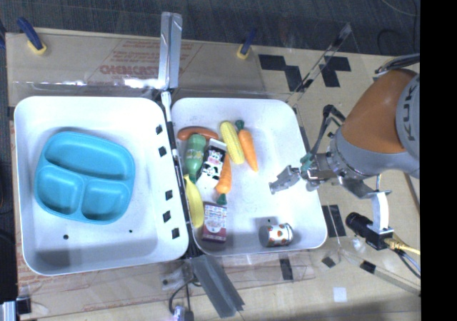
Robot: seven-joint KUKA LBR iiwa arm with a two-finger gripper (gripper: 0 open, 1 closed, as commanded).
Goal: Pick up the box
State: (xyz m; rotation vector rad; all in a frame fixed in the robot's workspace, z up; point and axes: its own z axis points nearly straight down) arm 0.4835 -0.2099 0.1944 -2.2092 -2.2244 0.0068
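tool (285, 179) over rt bin | jaws: can't tell, blurred | box (212, 163) partly under veg

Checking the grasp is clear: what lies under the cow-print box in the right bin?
The box lies tilted in the right bin, resting partly on a green vegetable and an orange carrot. What else it covers underneath cannot be seen.

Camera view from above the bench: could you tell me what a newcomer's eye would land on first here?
Probably the bright blue divided tray lying alone in the left bin. Next, the cluster of toy food along the right bin's left side: an orange carrot, a yellow corn cob and a small cow-print box. The grey arm's gripper hangs over that bin's right part, apart from the cluster.
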